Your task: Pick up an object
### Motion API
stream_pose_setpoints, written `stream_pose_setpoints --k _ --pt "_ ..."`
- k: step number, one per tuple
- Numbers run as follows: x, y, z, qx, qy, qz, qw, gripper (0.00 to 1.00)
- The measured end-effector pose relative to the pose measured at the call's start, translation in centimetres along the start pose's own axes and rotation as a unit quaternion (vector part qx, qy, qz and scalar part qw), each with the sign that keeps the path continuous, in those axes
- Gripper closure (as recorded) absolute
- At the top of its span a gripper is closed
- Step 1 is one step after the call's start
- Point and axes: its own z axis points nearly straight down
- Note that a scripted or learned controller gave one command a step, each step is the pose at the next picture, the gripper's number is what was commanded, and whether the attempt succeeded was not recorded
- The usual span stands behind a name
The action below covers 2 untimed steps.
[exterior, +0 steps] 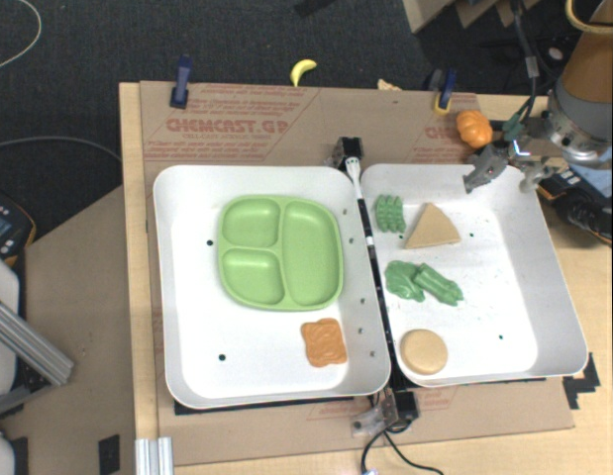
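My gripper (508,174) hangs over the far right corner of the right bin (524,295), open, with nothing between its fingers. In that bin lie a tan wedge (432,228), a small ribbed green piece (389,213), a larger green leafy piece (422,282) and a round tan disc (423,351). The wedge is the closest of them, to the gripper's lower left. The left bin (187,295) holds a green divided plate (281,252) and an orange square piece (324,342).
A small orange ball (472,127) rests on the cardboard just behind the right bin, close to the gripper. Blue clamps (180,82) grip the board's far edge. A yellow banana shape (303,69) lies beyond it.
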Motion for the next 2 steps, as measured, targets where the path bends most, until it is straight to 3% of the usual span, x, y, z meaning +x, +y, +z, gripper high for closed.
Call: stream_pose_setpoints --k 1,2 --pt "3.7 -3.0 -30.9 -0.012 -0.003 -0.002 0.9999 0.00" --pt "3.7 -4.4 2.9 0.008 0.002 0.001 1.0000 0.00"
